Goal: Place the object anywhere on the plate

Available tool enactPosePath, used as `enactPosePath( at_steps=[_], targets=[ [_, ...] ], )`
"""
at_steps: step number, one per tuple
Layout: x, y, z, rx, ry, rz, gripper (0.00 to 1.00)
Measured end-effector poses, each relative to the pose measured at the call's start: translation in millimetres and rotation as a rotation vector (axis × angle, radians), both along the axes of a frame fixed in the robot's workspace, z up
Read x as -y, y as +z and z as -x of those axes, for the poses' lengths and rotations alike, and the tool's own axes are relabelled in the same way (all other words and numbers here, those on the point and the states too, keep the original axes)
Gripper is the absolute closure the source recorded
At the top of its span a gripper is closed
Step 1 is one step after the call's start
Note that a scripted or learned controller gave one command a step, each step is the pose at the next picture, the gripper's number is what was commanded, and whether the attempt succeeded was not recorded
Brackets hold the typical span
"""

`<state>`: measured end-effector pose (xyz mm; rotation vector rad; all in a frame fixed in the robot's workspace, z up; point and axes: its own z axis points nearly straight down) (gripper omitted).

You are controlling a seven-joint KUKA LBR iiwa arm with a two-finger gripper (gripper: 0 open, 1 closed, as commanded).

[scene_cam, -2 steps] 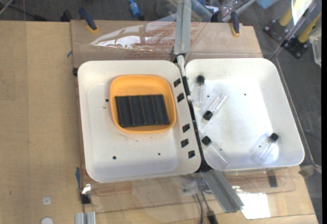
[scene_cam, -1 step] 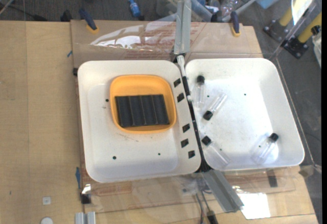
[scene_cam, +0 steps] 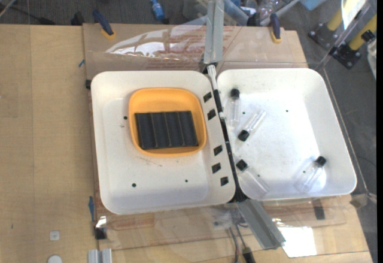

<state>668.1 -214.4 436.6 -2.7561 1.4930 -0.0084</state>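
Well, the placing step looks finished: a black ridged block (scene_cam: 166, 130) lies flat on the orange plate (scene_cam: 139, 102).

Now, the containers: the left bin (scene_cam: 114, 184) holds that plate, set a little above its middle, and the block rests wholly inside the plate's rim, ribs running up and down. Over in the right bin (scene_cam: 335, 112), four clear vials with black caps lie loose. Three of them (scene_cam: 250, 124) are strung along the divider side, and a fourth vial (scene_cam: 311, 174) is down near the lower right corner, well apart from the others. If the block is the object meant, nothing is left to carry. If a vial is meant, the next move calls for a pinch across a slippery, rolling body. How the gripper stands, spread or pressed together, I cannot tell.
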Motion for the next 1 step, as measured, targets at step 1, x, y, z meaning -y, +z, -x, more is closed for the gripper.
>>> enactPosePath(
  at_steps=[1],
  targets=[
    [-2.3,-0.2,-0.3,0.0,0.253,0.003,1.0]
  ],
)
